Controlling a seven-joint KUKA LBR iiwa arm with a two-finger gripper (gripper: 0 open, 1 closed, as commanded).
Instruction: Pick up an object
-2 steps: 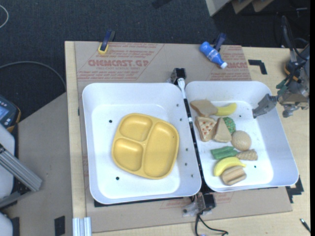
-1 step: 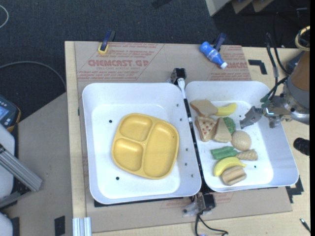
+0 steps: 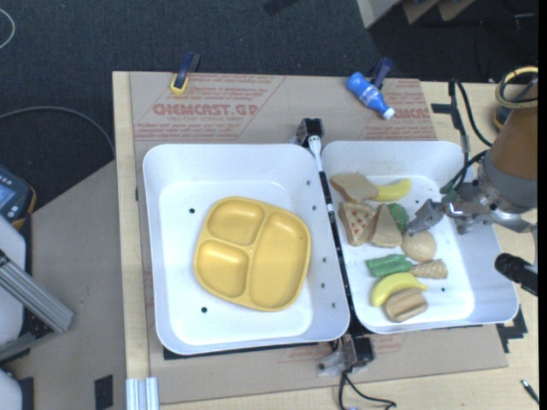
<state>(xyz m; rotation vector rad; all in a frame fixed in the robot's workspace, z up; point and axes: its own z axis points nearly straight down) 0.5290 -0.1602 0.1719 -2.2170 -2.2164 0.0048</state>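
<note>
- A heap of toy food lies in the right bin (image 3: 479, 301): bread slice (image 3: 353, 185), sandwich wedge (image 3: 356, 222), banana (image 3: 395, 288), green bean pod (image 3: 390, 265), hot dog (image 3: 405, 306).
- A yellow divided plate (image 3: 252, 253) lies flat in the left bin (image 3: 171, 229).

Even overhead light, soft shadows, slight blur.

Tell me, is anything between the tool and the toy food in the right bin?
Nothing visible does. The tool hangs right over the pile in the right bin, its tip beside the sandwich wedge and the round bread roll, with no other thing between them.
</note>
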